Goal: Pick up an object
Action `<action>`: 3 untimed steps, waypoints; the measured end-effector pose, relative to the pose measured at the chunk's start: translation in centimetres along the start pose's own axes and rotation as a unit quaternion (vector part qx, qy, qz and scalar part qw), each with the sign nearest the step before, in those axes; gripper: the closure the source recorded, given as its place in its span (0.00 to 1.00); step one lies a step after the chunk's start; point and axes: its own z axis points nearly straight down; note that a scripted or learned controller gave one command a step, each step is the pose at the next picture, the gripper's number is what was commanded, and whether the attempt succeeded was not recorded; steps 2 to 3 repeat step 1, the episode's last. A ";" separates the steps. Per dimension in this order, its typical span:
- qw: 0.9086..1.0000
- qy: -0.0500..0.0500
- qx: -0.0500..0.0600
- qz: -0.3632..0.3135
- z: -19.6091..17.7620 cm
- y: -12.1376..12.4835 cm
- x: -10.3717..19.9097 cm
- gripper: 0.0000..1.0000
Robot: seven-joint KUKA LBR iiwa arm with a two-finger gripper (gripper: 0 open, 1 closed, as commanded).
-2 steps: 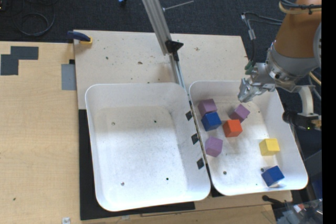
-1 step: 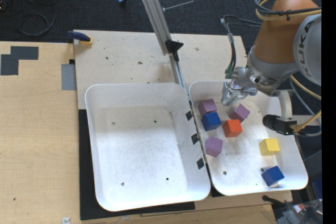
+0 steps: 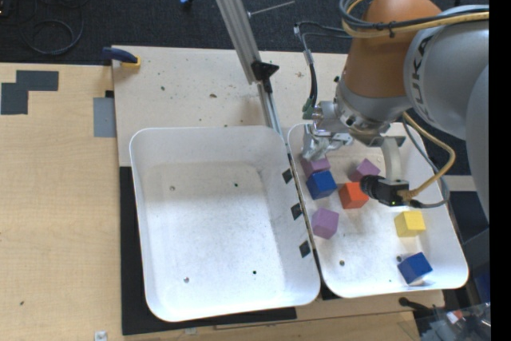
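The right bin [image 3: 447, 271] holds several small blocks. My gripper [image 3: 314, 151] hangs low over the bin's far left corner, right above a purple block [image 3: 318, 165] that rests against a blue block [image 3: 321, 184]. An orange-red block [image 3: 352, 195] lies just to the right, with a second purple block [image 3: 367, 169] behind it. A third purple block [image 3: 324, 223] sits closer to the front. Near the front right are a yellow block [image 3: 409, 223] and another blue block [image 3: 414, 267]. Nothing is visibly lifted off the bin floor.
The left bin [image 3: 148, 172] stands beside the right one, with black clips [image 3: 296, 211] along their shared wall. A slanted aluminium bar [image 3: 239, 28] rises behind the bins near the gripper. A black cable connector [image 3: 385, 191] hangs over the right bin.
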 end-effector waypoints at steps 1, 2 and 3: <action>1.000 0.000 -0.001 0.000 1.0 1.7 5.3 1.00; 1.000 0.000 -0.001 0.000 1.0 1.7 5.3 1.00; 1.000 0.000 -0.001 0.000 1.0 1.7 5.3 1.00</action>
